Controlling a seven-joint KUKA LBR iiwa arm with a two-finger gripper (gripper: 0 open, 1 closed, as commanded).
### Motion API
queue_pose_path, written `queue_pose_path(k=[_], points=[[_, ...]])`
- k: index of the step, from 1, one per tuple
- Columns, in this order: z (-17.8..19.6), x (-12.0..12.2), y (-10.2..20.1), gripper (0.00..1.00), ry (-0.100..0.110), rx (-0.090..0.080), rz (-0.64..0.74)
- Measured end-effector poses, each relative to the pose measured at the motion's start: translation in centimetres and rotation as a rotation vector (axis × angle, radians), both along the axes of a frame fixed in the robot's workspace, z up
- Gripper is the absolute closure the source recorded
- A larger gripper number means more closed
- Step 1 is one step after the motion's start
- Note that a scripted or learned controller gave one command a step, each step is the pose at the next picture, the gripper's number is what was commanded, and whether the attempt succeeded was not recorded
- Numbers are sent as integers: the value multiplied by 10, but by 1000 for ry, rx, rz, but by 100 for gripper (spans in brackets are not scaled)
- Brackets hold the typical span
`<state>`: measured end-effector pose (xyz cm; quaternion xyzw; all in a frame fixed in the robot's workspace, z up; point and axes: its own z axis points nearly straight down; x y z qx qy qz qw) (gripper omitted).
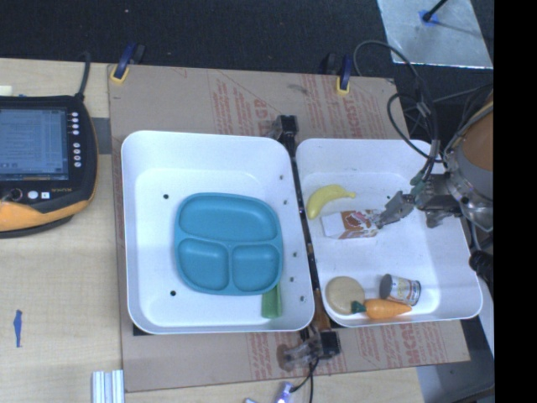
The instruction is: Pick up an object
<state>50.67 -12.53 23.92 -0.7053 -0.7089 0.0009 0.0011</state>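
The right bin [436, 259] holds a yellow banana [328, 198] near its left wall and a small white and red packet [358, 223] just right of it. Along the bin's front lie a tan round disc [344, 293], an orange carrot [388, 309] and a small can [402, 289] on its side. My gripper [391, 213] reaches in from the right, low over the bin, its tip right beside the packet's right edge. Nothing is seen held in it.
The left bin [151, 183] carries a blue divided plate [227, 242] and a green piece [270, 303] at its front right. A teach pendant [42, 162] lies on the bench at far left. Black cables [411, 99] hang behind the right bin.
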Motion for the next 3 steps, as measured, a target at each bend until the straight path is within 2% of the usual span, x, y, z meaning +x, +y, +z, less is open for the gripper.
queue_pose_path(k=[1,2,3], points=[[-132,43,8,0,-3,-1,2],[-120,43,7,100,-4,-2,5],[-47,85,61,100,-1,0,-1]])
